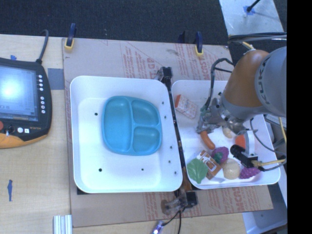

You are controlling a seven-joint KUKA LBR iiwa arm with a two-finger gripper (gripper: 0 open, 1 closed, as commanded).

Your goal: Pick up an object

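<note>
The right white bin (191, 89) holds several small items. Among them are an orange and white packet (184, 106), a red sausage (207, 140), a purple vegetable (221, 153), a green leafy piece (196, 170), a brown box (210, 163), a beige ball (231, 169) and purple grapes (249, 172). My gripper (206, 124) hangs low over the bin's middle, just above the sausage and to the right of the packet. The grey wrist and the orange band (246, 82) cover the bin's far right part.
The left white bin (85, 174) holds a blue divided plate (131, 125). A teach pendant (22, 101) with a lit screen lies at the left on the bench. Black clamps sit between the bins at the back (165, 74) and the front (187, 199).
</note>
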